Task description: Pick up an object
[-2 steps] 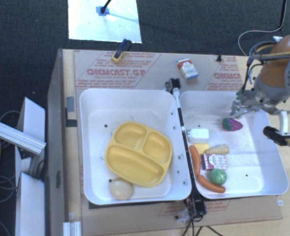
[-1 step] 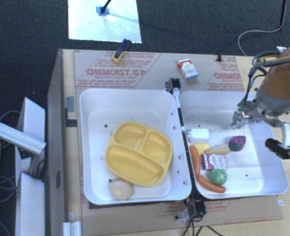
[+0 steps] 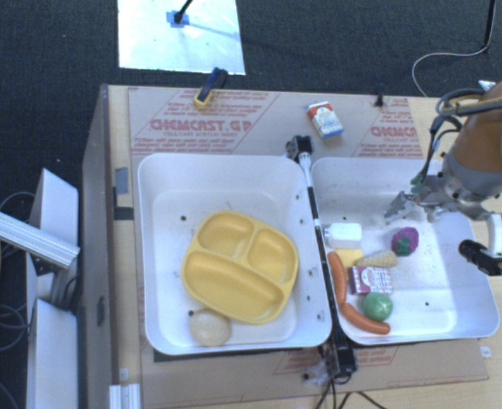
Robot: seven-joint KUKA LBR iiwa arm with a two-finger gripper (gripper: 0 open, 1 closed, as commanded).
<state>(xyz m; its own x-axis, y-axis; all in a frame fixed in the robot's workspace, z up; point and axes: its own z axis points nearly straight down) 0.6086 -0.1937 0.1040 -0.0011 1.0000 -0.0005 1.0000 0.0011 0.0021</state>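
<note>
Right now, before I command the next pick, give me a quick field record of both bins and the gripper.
left bin: yellow divided tray; pale round item at its near edge
right bin: white block, purple item, two orange sausages, red-and-white carton, green ball, all clustered on its left side
gripper: over the right bin's far right part, above the purple item, nothing seen between its fingers
bench: small red-and-white box beyond the bins

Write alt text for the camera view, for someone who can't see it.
A grey and orange robot arm reaches from the right over the right white bin, which holds small toy foods: a purple piece, a green ball, two orange sausages and a small red carton. The left bin holds a yellow divided tray and a pale round piece.
</note>
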